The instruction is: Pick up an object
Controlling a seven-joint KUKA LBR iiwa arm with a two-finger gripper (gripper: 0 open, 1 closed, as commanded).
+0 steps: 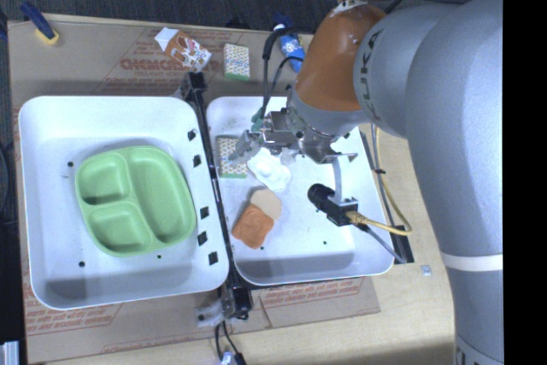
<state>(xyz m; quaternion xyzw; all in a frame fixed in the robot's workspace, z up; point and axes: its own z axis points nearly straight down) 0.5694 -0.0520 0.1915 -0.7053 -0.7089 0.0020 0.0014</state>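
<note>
- Left white bin (34,184): holds only a green three-compartment plastic plate (132,199), lying flat near the middle. It is well apart from the tool and across the wall between the bins, so I judge it a poor target.
- Right white bin (299,269), left side: a small green-patterned square pad (229,156) lies flat against the wall shared with the left bin. That leaves little room on its left edge.
- Below the pad: an orange and tan wedge (255,222). Its long axis slants from the near left up toward the far right, with bare floor on its near and right sides.
- Centre: a white crumpled lump (273,172) sits just beside the wedge's tan end. Cannot tell whether they touch.
- Tool (259,138): low over the right bin, between the pad and the lump and just on the lump's far-left side. Its metal parts blur together, so I cannot tell whether it is wide or narrow. Nothing is visibly held.
- Judgement: the lump is the nearest thing, lying toward the near right of the tool. A short shift that way, then down, would put the tool over it. The wedge crowds its near side.
- Right part of that bin: open floor, overhung by the grey arm (444,98).
</note>
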